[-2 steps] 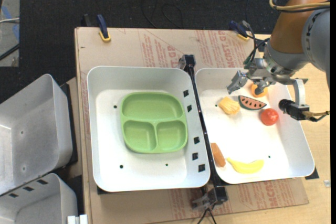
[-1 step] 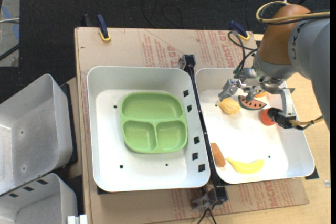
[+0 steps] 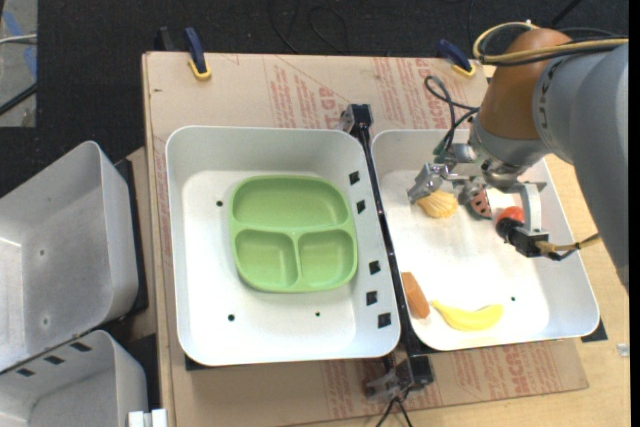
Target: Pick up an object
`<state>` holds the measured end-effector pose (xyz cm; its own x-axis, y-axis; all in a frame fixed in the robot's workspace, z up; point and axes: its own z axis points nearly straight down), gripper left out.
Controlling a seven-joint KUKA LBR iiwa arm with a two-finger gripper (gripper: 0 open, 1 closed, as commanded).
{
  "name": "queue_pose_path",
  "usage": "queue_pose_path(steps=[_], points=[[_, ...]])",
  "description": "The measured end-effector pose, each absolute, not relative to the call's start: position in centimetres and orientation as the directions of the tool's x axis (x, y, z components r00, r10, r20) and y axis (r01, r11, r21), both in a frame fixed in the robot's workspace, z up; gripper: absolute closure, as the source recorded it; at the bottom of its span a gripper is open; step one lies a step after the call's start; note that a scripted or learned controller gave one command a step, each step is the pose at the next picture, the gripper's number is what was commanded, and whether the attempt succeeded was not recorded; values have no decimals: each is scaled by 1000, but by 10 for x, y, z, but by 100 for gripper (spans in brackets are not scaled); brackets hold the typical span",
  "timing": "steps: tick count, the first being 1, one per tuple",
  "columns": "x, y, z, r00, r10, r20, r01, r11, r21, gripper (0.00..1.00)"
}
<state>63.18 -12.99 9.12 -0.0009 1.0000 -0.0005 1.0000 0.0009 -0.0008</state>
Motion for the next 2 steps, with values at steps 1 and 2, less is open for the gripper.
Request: queue_pose_path(steps=[1,2], points=[[632,-130,103,0,1000,-1,1000,0,2,100],[637,-122,149,-5,1000,-1,1000,5,5,100]])
